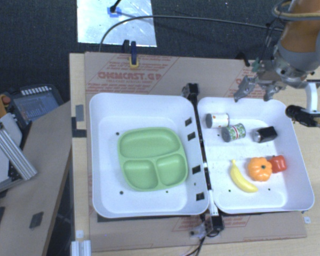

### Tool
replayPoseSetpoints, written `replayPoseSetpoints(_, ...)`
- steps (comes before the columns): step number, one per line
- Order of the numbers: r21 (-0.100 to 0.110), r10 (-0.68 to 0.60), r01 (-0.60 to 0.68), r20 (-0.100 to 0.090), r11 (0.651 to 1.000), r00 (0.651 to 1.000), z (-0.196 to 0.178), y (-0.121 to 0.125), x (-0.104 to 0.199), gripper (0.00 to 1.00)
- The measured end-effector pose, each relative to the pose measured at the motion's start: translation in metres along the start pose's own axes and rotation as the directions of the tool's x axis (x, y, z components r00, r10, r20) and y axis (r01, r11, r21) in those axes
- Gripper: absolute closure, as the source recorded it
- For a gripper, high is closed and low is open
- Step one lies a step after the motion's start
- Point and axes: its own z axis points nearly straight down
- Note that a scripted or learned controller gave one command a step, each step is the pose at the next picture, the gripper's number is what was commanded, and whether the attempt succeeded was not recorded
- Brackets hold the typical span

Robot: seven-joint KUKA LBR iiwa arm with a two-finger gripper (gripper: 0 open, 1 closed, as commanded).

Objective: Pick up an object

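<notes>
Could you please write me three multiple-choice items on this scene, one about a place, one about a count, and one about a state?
1. Where does the green tray lie?
A. left bin
B. right bin
C. on the bench outside both

2. How many objects lie in the right bin?
A. three
B. six
C. nine

3. How is the gripper?
A. shut on the banana
B. open with nothing between its fingers, above the right bin's far edge
C. resting on the tray

Answers: 1 A, the tray sits in the left bin. 2 B, six things count there. 3 B, its fingers are spread apart, and the banana lies in the bin.
</notes>
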Motion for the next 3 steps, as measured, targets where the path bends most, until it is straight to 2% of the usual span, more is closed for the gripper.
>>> replayPoseSetpoints(1, -0.011, -0.002, 0.002, 0.001, 1.0, 1.0, -0.007, 0.002, 0.0, 0.0)
replayPoseSetpoints(2, -0.008, 0.0, 0.0, 0.002, 1.0, 1.0, 0.036, 0.004, -0.005, 0.0)
replayPoseSetpoints(3, -0.007, 0.0, 0.0, 0.001, 1.0, 1.0, 0.098, 0.001, -0.007, 0.0)
